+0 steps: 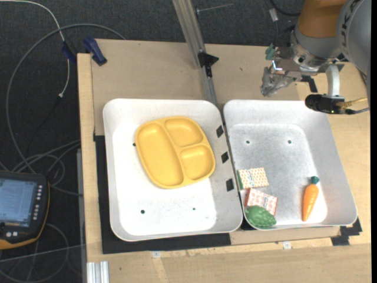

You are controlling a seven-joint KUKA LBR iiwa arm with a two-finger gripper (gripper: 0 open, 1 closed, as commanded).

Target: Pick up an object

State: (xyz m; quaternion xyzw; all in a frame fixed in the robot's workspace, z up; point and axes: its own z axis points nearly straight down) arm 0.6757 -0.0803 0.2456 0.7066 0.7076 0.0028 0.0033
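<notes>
we see the gripper [274,82] up near the far edge of the bench [147,69], just past the far rim of the right bin [330,152]. nothing sits between its fingers, and we cannot tell if they are open or shut.

the things to pick all lie near the front of the right bin. the toy carrot [310,200] is by the front right corner. its long side runs from front to back, with the green top pointing to the far edge. the green toy [261,217], the red packet [261,200] and the dotted card [253,177] crowd by the front left corner, with the packet touching the green toy.

we think a grab there could pinch two things or push one away. the carrot is round and may roll or slip if squeezed along its long side. a yellow plate [174,152] lies in the left bin [118,175].
</notes>
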